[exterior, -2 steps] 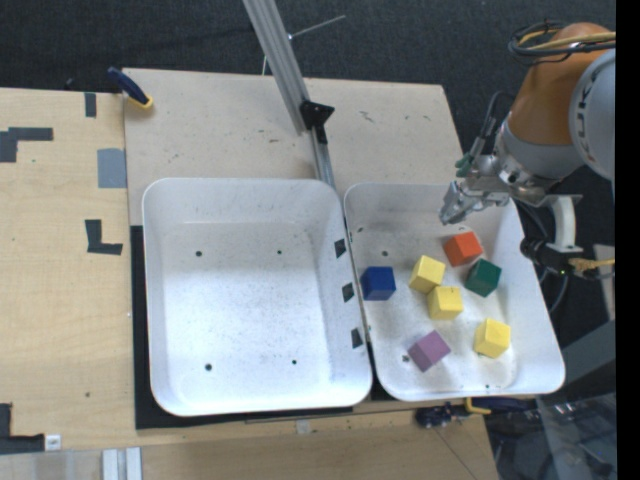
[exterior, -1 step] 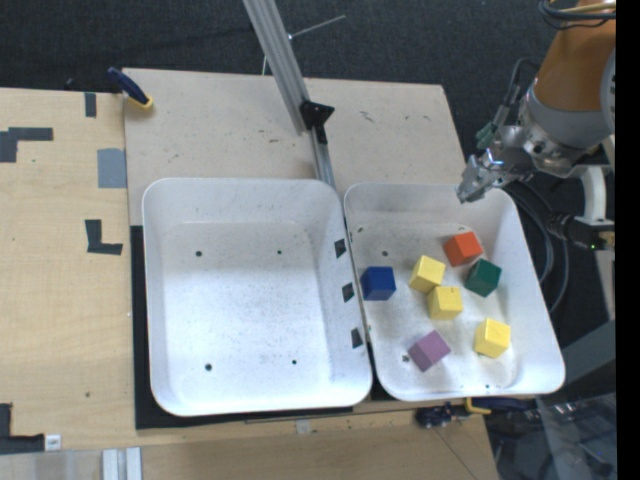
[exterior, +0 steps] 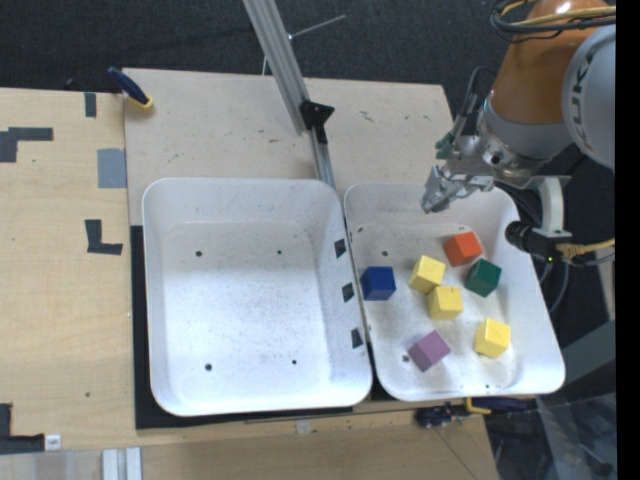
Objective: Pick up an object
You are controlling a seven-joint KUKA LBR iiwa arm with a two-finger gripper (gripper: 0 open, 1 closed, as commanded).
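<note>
Pale wooden bench [exterior: 60, 298] under two shallow white plastic bins, the arm [exterior: 555, 78] reaching in from the right.

Seven small matte cubes lie apart in the right bin [exterior: 535, 368]: blue [exterior: 378, 283] by the left wall, three yellow [exterior: 427, 272] [exterior: 446, 301] [exterior: 492, 337], orange [exterior: 462, 247], green [exterior: 483, 277] and purple [exterior: 429, 349]. The left bin [exterior: 160, 203] has a speckled, scuffed floor with rounded corners. A ribbed metal rail [exterior: 285, 68] slants down to the gap between the bins. The arm's glossy orange band sits above a grey metal wrist tilted down and leftward; the gripper [exterior: 438, 200] hangs over the right bin's far edge, above and left of the orange cube, its fingertips close together with nothing between them.
</note>
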